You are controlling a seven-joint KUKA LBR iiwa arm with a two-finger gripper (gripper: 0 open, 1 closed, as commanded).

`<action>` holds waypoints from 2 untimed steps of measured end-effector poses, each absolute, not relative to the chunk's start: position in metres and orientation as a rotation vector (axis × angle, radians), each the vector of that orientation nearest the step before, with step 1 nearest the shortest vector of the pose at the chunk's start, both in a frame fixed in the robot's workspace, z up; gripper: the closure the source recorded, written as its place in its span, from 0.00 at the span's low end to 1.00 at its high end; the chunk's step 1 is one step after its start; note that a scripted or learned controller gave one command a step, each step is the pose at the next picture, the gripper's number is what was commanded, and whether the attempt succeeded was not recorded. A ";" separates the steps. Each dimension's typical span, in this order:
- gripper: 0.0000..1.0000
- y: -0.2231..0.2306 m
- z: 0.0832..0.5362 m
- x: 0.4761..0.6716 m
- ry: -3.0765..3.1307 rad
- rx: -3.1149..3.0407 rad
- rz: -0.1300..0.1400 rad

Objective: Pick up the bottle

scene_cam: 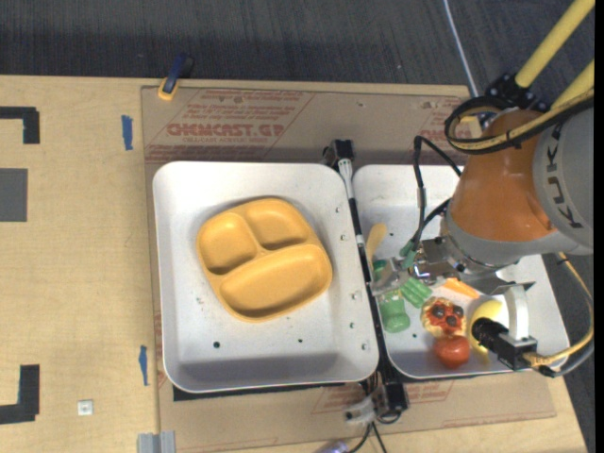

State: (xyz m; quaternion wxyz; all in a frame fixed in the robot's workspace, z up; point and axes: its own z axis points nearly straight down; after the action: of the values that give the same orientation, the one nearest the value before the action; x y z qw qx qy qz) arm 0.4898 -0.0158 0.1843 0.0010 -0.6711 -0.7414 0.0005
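A green bottle (393,308) lies along the left wall of the right bin (396,192), near its front. My gripper (416,265) hangs low over that bin, just up and to the right of the bottle, its tip close to the bottle's upper end. The grey arm with its orange band (500,196) covers much of the bin's right half. From this angle I cannot make out whether the gripper touches the bottle.
The left bin (179,253) holds a yellow divided plate (264,256). In the right bin lie a pale yellow piece (377,235), a red tomato (453,351), a pizza-like toy (444,315) and a yellow fruit (493,309). Cables loop around the arm.
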 end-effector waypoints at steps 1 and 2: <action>0.00 -0.010 0.194 0.577 -2.291 -2.151 -0.001; 0.00 -0.006 0.184 0.513 -2.119 -2.316 0.002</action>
State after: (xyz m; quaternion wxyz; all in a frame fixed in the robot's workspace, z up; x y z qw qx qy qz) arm 0.5126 -0.0064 0.1843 0.0012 -0.7379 -0.6749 0.0008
